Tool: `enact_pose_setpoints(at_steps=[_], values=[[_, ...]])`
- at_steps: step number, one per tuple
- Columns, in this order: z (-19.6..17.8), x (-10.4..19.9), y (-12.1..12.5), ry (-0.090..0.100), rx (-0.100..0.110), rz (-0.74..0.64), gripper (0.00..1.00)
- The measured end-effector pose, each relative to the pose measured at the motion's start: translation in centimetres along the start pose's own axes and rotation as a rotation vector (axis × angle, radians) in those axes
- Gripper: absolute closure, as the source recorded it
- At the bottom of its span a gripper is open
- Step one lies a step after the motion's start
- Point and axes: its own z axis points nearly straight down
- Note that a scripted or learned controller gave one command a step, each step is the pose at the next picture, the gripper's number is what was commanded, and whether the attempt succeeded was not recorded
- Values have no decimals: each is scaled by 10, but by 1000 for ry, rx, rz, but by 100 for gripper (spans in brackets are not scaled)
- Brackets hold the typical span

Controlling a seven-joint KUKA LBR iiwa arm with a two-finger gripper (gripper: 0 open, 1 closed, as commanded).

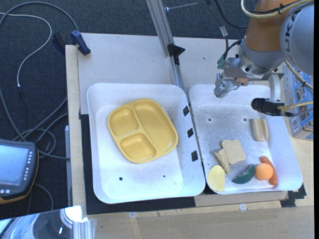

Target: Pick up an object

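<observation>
My gripper (222, 89) hangs over the far left corner of the right bin (234, 116), well apart from the objects, and I see nothing held in it. Toy food lies along that bin's near and right side. A tan bread roll (259, 129) lies by the right wall. A slice of toast (234, 151) leans on a cracker-like piece (222, 160). Toward the front are a pale yellow round slice (216, 178), a green watermelon wedge (242, 175), an orange ball (264, 171) and a carrot (273, 179).
The left bin (99, 148) holds a yellow divided plate (143, 130). A slanted metal post (162, 21) rises behind the gap between the bins. Black clips (189, 132) sit along the shared rim. Cables and a small screen (15, 166) lie off the bench at left.
</observation>
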Motion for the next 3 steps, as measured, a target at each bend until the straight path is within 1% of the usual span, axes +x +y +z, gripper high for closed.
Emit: enact_pose_setpoints(at_steps=[1, 2, 3], values=[[0, 46, -4, 0, -1, 0, 100], [8, 101, -15, 0, 0, -1, 100], [-6, 151, -29, 0, -3, -1, 100]])
